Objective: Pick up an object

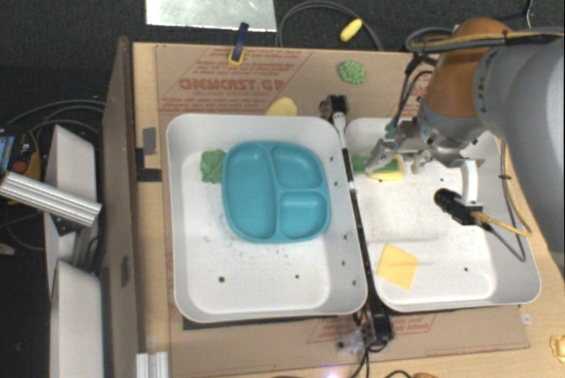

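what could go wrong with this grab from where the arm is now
1. The gripper sits low over a small yellow object that lies close to the left wall of the right bin. It may clip that wall or wedge the object against it.
2. The object is small and partly hidden under the gripper, so the grasp may well miss or slip off.

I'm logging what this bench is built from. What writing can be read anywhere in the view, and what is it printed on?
"CHEMCAST GP": large red letters on the brown cardboard sheet behind the bins; the last two letters are uncertain.
Smaller red lines above and below that word: too blurred to read.
Red print on the same sheet's near edge: too blurred to read.
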Tool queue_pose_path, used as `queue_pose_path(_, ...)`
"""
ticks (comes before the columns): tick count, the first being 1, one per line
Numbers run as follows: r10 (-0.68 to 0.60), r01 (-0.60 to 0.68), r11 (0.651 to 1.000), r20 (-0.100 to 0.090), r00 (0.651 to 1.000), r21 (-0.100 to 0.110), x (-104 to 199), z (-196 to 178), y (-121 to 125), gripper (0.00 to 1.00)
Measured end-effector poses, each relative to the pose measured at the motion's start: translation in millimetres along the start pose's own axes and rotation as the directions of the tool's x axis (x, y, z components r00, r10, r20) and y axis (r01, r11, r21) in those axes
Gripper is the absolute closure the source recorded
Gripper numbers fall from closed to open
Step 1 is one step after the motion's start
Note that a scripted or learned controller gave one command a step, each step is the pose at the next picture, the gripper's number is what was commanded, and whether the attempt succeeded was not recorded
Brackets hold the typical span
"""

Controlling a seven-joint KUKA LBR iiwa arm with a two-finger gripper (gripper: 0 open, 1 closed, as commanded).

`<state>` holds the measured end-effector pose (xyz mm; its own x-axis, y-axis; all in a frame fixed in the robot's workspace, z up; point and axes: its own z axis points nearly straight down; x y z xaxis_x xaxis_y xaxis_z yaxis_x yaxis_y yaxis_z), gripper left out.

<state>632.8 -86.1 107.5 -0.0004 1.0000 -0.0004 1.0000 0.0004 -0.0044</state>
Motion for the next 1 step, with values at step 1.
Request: queue_pose_path(1, -0.004, 0.004, 1.000, 0.000, 1.000, -0.011, -15.2, 22.6, 38.3, 0.00)
